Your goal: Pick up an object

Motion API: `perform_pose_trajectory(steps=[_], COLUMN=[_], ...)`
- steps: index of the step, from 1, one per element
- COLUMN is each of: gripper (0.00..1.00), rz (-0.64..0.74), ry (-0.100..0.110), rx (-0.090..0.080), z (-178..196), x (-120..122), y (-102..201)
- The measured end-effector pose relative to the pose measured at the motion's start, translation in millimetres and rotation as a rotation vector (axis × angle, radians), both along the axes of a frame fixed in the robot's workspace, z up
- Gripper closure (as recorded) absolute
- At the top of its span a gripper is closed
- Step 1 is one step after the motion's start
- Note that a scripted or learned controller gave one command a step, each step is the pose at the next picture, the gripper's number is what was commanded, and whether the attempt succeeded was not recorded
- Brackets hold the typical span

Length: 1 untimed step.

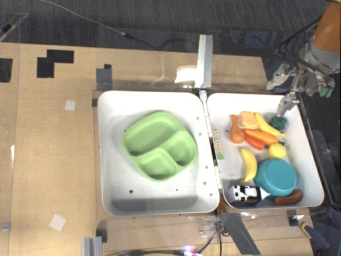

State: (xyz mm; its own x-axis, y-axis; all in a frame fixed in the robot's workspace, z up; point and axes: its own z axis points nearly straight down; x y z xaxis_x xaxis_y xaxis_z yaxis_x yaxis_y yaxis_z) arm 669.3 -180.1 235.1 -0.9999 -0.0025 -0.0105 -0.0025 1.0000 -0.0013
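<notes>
The right bin (309, 143) holds a pile of toy food: an orange carrot (236, 130), a slice of toast (248, 120), a banana (266, 125), a second carrot (260, 138), a lemon (277, 151), another banana (249, 165), a teal bowl (277, 177), a brown sausage (288, 198), a black-and-white item (245, 193) and a small dark teal piece (278, 123). My gripper (287, 102) hangs over the bin's far right corner, just above and behind the dark teal piece. Nothing is visibly held in it.
The left bin (112, 185) contains a green divided plate (160, 144), lying tilted. A metal divider post (204, 63) stands behind the seam between the bins. The arm's orange band (326, 32) shows at the top right, with cables nearby.
</notes>
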Motion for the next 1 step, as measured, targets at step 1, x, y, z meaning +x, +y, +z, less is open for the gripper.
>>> perform_pose_trajectory(steps=[1], gripper=[0.0], rz=[-0.069], ry=[0.006], rx=[0.003], z=[-86.6], x=[-43.2], y=[25.6])
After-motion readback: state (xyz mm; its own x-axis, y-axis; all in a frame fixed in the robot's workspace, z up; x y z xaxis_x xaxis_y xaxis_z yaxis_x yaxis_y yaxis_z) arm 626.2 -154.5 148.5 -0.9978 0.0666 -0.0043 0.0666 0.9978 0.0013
